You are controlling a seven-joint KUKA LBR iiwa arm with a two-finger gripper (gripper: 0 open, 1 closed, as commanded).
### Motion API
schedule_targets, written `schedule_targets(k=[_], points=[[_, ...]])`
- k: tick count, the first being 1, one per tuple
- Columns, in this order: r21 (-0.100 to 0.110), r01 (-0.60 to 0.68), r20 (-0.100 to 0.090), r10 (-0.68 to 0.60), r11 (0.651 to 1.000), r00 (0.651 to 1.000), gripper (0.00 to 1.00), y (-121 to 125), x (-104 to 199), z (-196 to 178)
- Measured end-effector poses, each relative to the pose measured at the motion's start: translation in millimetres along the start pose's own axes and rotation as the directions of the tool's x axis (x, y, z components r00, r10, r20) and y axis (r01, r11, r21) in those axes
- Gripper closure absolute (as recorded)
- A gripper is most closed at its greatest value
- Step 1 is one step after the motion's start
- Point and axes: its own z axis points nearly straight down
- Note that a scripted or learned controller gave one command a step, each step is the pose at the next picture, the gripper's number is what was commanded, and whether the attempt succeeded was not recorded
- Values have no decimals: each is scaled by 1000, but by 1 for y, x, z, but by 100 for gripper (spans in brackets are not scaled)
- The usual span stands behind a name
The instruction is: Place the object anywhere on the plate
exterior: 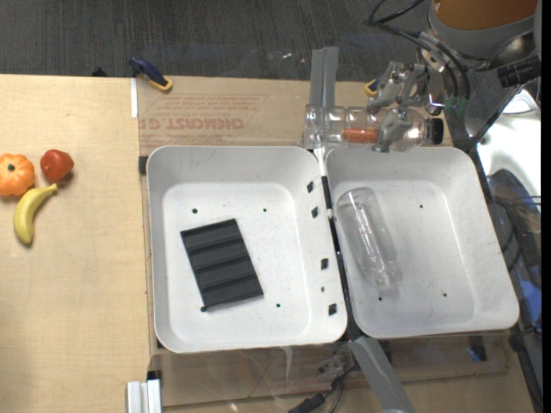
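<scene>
Nearest, down-left of the pincer (394, 114): dark ridged plate (221, 263) flat in left bin (164, 231). Closer below: clear plastic bottle (370, 235) lying in right bin (482, 231), untouched. Farthest: pincer itself past the bin's rim; opening impossible to tell.

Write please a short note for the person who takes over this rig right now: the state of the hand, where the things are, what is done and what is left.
Hand: above the far rim of the right bin, away from the bin's contents; nothing seen between its fingers, open or shut unclear.
Clear plastic bottle: lying on its side in the right bin.
Dark ridged plate: flat in the left bin, nothing on it.
Done: nothing yet.
Left: grasp the bottle, carry it across to the left bin, set it on the plate.
</scene>
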Motion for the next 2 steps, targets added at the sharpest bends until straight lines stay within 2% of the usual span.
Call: schedule_targets(k=[1,2], points=[[-1,318,-2,-318,948,948,100,4,30,-8],[-2,461,-3,-461,887,887,100,13,52,31]])
